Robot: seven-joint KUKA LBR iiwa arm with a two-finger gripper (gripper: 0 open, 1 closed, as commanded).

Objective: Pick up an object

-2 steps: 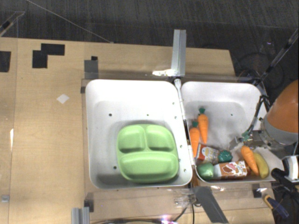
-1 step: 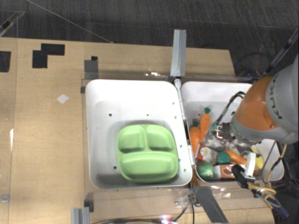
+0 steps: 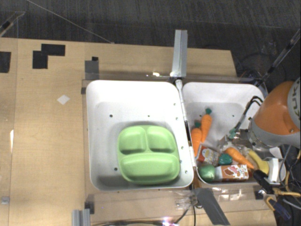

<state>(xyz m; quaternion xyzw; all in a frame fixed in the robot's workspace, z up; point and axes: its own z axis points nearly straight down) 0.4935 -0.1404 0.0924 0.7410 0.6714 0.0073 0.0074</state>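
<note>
Down in the right bin [image 3: 221, 98], all the loose items sit crowded into the near half: two toy carrots [image 3: 201, 128] lie along the dividing wall, a small printed packet [image 3: 208, 154] rests just below them, a green ball-like item [image 3: 206, 173] sits in the near-left corner touching a juice-style carton [image 3: 233, 172], and another orange carrot-shaped piece [image 3: 239, 157] lies beside a yellow piece [image 3: 259, 161] toward the right. This clustering likely comes from random drops, and it leaves the far half of that bin bare white floor. Arm [image 3: 277, 114] enters from the right, its orange band over the bin's right rim, and the pincer [image 3: 235, 136] hangs low above the clutter, near the orange piece and packet; I cannot tell its state, since the wrist and cables hide it, and nothing is visibly gripped. Left bin [image 3: 108, 102] carries a green divided tray [image 3: 148, 153], set toward its near side with bare floor around the far and left margins. Judgement: the candidates touch one another and the near wall, so a descent here risks snagging a neighbour or the rim. The carrots by the divider have open floor on their right, the easier approach. Table [image 3: 42, 149] lies wide to the left.
</note>
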